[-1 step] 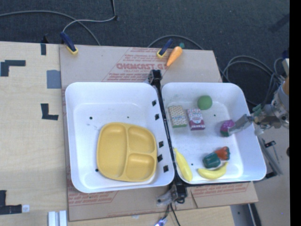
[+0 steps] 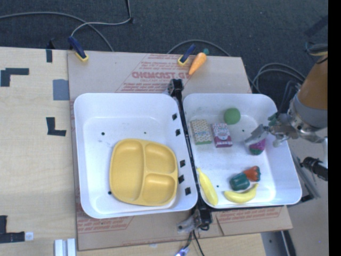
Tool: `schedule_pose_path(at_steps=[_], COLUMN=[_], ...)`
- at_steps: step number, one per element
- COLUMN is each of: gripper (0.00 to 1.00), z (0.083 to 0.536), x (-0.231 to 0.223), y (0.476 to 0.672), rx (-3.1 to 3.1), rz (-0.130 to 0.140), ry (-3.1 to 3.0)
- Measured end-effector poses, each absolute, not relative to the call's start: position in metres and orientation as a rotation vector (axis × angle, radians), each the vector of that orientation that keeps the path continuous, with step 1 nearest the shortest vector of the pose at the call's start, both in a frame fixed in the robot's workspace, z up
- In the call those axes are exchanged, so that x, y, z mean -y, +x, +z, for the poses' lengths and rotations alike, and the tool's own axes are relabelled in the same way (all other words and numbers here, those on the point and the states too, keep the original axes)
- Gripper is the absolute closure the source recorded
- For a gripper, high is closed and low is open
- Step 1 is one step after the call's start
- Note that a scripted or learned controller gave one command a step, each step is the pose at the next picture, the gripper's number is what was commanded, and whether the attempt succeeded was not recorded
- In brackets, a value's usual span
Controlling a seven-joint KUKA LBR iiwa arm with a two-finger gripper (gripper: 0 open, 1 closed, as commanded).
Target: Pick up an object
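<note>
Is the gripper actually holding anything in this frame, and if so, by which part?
It cannot be told. The gripper sits right over a small purple object near the right bin's right side, but the view does not show that object between its fingers.

Bright, even overhead light, soft shadows, mild glare on the white bins (image 2: pixel 85 111), slightly blurry throughout.

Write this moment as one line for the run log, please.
arm: over right bin | gripper: above purple object, grasp not seen | left bin: yellow tray | task: pending
</note>
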State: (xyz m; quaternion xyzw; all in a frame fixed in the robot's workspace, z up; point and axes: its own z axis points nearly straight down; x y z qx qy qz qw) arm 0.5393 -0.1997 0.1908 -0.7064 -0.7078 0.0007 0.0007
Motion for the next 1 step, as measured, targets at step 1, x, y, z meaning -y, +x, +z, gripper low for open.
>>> schedule_pose_path(at_steps=[1], gripper=[0.0], z=[0.0873], x=[0.2181], y=[0.5658], rx=[2.226], rz=[-0.003], ry=[-2.223])
